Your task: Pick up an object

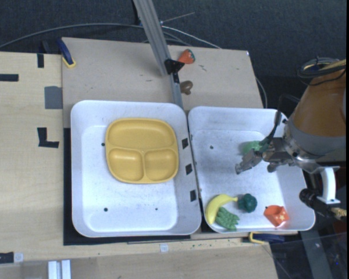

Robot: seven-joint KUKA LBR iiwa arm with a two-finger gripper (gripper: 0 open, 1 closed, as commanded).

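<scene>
In the right bin, my gripper hangs low over the middle, reaching in from the right edge. A small light-green object lies right at the gripper's upper side, partly hidden by it; whether it is held is unclear. Along the bin's front edge lie a yellow banana, a green ridged piece, a dark green round object and an orange-red object.
The left bin holds a yellow divided plate. A grey pole rises behind the bins, with an orange clip beside it. The arm's orange band stands over the right bin's right wall.
</scene>
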